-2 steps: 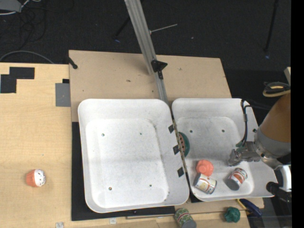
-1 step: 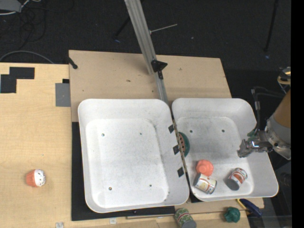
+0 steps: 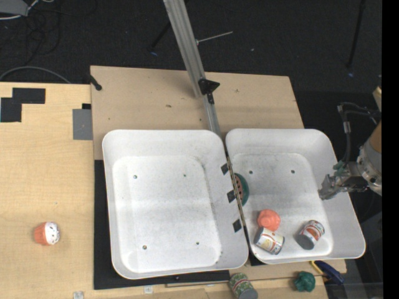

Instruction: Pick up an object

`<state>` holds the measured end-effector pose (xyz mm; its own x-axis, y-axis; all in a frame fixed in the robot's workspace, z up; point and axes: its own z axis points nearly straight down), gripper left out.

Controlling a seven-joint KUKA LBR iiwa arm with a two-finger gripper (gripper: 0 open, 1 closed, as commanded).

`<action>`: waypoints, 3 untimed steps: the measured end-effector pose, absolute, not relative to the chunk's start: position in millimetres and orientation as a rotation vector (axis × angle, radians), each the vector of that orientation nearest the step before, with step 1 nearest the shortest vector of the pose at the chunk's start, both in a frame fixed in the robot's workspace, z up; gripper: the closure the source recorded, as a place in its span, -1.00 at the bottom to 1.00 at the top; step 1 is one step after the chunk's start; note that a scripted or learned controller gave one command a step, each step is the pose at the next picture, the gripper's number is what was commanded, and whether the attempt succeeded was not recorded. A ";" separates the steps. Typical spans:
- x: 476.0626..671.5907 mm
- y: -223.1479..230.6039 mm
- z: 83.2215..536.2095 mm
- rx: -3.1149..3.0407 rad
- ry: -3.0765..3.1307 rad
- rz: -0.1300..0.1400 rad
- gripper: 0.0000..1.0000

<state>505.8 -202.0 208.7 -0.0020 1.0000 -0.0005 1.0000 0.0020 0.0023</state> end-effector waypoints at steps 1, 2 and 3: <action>506.9 -202.9 261.1 2.216 2.221 0.003 1.00; 506.7 -158.0 262.3 2.220 2.229 0.000 1.00; 512.8 -115.8 254.3 2.221 2.229 -0.001 1.00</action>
<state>512.8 -115.8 254.3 -0.0036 1.0000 0.0025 1.0000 0.0036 -0.0037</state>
